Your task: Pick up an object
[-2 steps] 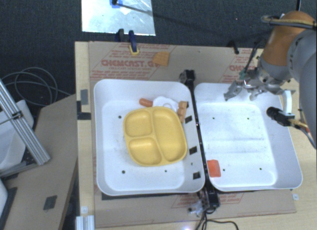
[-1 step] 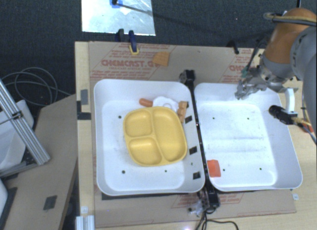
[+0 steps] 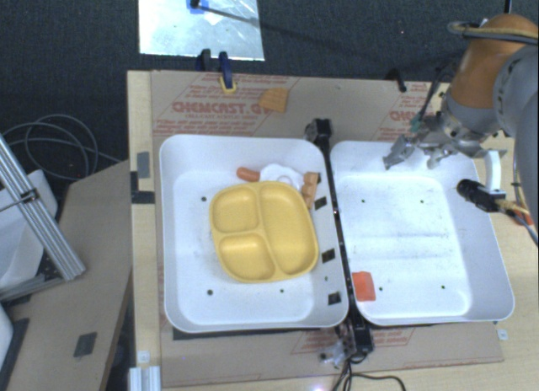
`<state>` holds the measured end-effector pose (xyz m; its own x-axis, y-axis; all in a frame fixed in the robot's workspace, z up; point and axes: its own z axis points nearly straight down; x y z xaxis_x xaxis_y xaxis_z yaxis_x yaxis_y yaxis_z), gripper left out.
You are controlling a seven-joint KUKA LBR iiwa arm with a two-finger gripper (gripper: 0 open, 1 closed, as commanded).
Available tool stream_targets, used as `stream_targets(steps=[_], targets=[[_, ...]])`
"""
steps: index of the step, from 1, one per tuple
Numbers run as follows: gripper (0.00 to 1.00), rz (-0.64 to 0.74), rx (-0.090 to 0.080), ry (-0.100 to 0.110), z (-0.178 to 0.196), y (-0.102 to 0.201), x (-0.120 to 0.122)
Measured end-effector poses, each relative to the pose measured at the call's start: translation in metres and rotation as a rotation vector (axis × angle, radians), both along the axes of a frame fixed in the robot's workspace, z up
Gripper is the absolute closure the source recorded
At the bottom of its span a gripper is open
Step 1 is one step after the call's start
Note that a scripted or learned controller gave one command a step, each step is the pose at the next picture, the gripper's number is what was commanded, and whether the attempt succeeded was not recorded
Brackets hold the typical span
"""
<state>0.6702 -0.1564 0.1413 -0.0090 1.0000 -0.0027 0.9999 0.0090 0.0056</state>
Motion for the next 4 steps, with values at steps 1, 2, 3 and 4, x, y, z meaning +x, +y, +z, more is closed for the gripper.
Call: stream_targets(steps=[1,2,3,4], targets=[[0.00,-0.002,0.002,0.003,0.005,0.030,-0.001],[0.00,-0.011,-0.003,-0.004,0.073,-0.030,-0.001],[0.00,-0.011,0.005,0.009,0.103,0.007,-0.144],[0.00,0.005,0.006,0.005,0.108,0.113,-0.168]])
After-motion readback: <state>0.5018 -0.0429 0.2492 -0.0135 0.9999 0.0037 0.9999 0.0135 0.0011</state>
